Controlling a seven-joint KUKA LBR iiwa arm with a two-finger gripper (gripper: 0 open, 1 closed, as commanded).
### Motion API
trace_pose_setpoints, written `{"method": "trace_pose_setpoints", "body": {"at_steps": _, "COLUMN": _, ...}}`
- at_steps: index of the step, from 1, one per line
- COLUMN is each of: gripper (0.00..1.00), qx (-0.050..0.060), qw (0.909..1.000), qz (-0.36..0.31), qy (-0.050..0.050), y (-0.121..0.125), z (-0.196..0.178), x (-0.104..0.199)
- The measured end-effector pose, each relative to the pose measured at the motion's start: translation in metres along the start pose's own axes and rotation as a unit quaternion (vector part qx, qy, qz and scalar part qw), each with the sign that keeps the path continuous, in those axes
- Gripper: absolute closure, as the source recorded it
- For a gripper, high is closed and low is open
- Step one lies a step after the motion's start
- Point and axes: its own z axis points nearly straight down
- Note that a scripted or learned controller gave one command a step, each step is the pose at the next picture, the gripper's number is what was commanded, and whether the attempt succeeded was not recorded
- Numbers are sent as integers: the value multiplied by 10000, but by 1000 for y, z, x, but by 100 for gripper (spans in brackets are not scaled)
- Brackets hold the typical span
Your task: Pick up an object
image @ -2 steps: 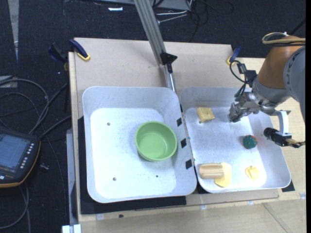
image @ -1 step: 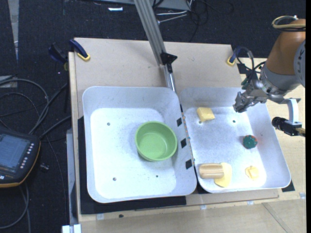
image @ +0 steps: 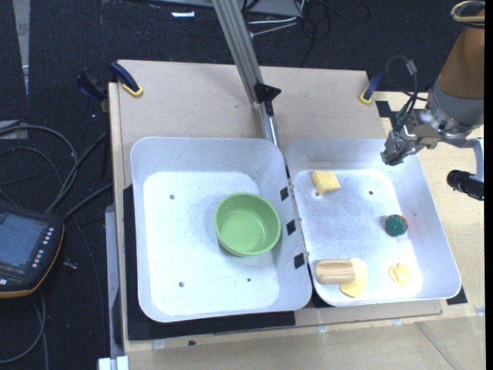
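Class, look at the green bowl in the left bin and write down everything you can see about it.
The green bowl is round, pale green and smooth, plastic by its look, with a slightly thickened rim. It stands upright, open side up, with nothing visible inside. It rests on the floor of the left bin, a little right of the middle. Nothing else touches it; the gripper hangs far off over the right bin's back corner.

One camera sits high above the desk (image: 192,91) and looks down at a slant. It is far enough back to take in both white bins: the left bin (image: 154,206) and the right bin (image: 431,230) beside it. Dark floor (image: 54,52) shows beyond the desk's far and left edges.
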Motion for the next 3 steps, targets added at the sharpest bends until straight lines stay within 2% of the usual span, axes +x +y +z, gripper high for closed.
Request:
{"method": "trace_pose_setpoints", "body": {"at_steps": 2, "gripper": 100, "qx": 25, "qw": 10000, "qz": -12, "qy": 10, "y": -29, "z": 7, "x": 90}}
{"method": "trace_pose_setpoints", "body": {"at_steps": 3, "gripper": 100, "qx": 19, "qw": 10000, "qz": -19, "qy": 12, "y": -48, "z": -6, "x": 146}}
